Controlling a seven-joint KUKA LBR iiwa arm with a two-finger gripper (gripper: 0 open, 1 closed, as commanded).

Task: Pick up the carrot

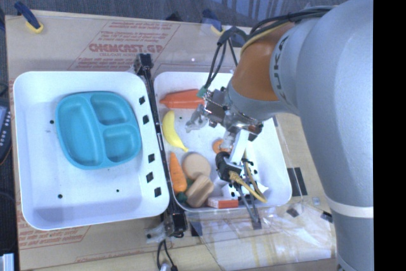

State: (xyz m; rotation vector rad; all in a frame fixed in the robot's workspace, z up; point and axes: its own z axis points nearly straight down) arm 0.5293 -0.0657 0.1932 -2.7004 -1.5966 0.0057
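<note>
Gripper (198,118) hangs just below carrot (179,98); can't tell its opening. It should straddle mid-carrot, avoiding banana (172,131).

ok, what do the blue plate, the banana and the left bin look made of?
Plate: likely moulded plastic. It is a uniform sky blue, smooth, with a soft sheen and rounded compartment walls.
Banana: probably toy plastic. The yellow is flat and even, with no spots.
Left bin: seemingly white plastic, smooth with rounded corners; coated metal can't be ruled out.
</note>
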